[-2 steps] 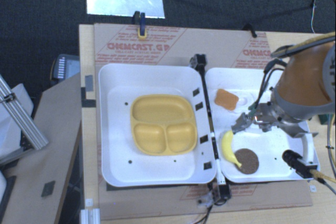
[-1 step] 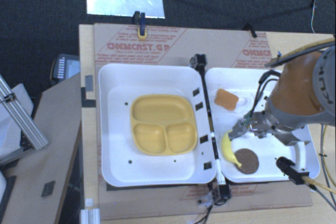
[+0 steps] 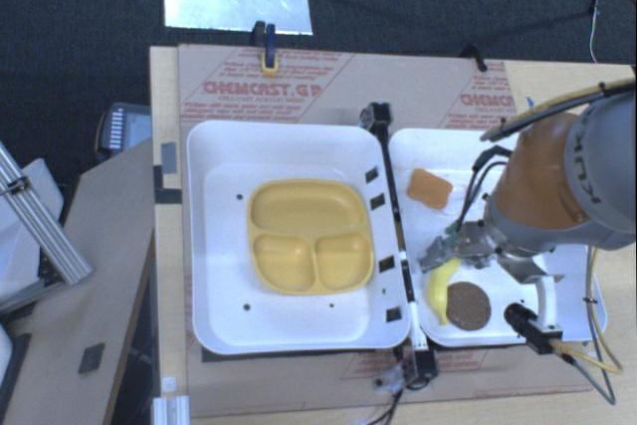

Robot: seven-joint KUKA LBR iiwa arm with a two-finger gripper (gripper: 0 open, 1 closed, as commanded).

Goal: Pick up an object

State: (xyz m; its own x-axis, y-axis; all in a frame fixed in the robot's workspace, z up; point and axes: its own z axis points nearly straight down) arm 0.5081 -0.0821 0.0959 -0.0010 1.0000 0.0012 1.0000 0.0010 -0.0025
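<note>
- The pale wooden surface [image 3: 164,214] carries a brown cardboard sheet with red print [image 3: 299,85].
- Two shallow white plastic bins sit side by side on the cardboard: the left bin [image 3: 214,214] and the right bin [image 3: 418,149], touching along a black divider strip [image 3: 390,204].

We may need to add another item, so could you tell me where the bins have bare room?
In the left bin, the white floor all round the yellow tray is bare. The right bin is crowded: orange block, banana, brown disc and the arm overhead.
</note>
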